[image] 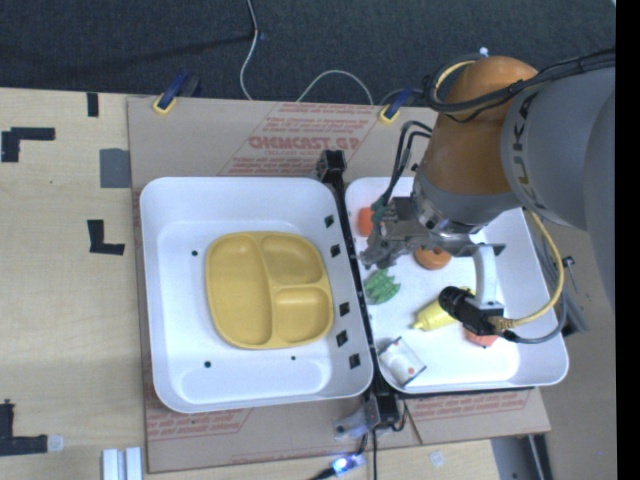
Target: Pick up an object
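Gripper (384,240) over right bin (528,360) — jaws, cannot tell. Green toy (382,288) at its 6 o'clock: looks light, bumpy, maybe soft — grab across middle.

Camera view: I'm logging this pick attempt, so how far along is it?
Done: the gripper is over the right bin, close to the green object. In hand: nothing that I can see held. Left: grasp and lift; the orange object also lies on the bin floor.
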Motion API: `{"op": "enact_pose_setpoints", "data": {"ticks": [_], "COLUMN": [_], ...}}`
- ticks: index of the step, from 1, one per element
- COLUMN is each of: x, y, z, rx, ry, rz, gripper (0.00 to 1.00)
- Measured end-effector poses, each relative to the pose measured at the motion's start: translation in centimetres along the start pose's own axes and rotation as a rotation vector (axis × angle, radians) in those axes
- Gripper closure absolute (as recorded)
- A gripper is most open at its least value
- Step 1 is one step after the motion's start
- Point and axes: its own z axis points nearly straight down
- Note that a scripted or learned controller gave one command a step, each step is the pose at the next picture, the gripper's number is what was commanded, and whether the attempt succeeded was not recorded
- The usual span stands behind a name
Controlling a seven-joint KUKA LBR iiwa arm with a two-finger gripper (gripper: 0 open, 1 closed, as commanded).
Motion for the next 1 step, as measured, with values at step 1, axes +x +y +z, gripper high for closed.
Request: {"op": "enact_pose_setpoints", "data": {"ticks": [1], "x": [4.91], "y": [-1.02], "z": [1.36], "rx": [0.001], "ry": [0.0], "rz": [-0.001], "gripper": [1.0]}}
